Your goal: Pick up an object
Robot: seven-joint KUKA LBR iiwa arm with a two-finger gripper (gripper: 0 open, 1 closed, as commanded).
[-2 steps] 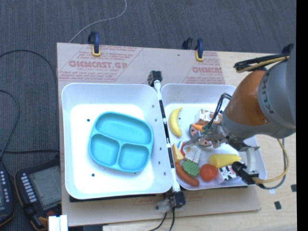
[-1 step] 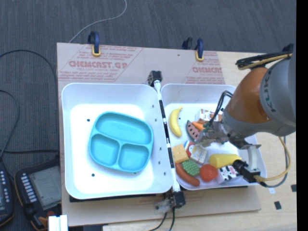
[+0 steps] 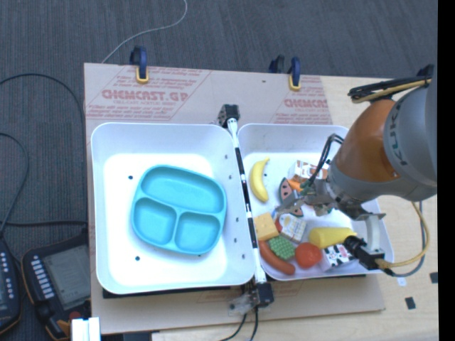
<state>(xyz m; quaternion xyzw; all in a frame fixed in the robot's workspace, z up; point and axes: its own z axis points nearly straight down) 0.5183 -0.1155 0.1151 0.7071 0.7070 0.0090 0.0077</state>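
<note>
The right bin [image 3: 284, 135] holds a heap of toy food: a yellow banana [image 3: 259, 178], a cheese-coloured block [image 3: 266, 226], a green piece [image 3: 282, 247], a red sausage [image 3: 276, 260], a red tomato [image 3: 308, 255], a yellow piece [image 3: 330, 236] and small printed packets [image 3: 292, 226]. My gripper [image 3: 297, 203] hangs low over the middle of this heap, just right of the banana, its metal fingers close above a packet. Nothing shows clearly between the fingers. The arm's orange band [image 3: 366, 144] covers the bin's right part.
The left bin [image 3: 114, 141] bears a blue three-compartment tray [image 3: 178, 209]. A hinge bar [image 3: 243, 190] runs between the bins. Blue clamps [image 3: 138, 61] pin the board at the back. Cables lie on the floor to the left.
</note>
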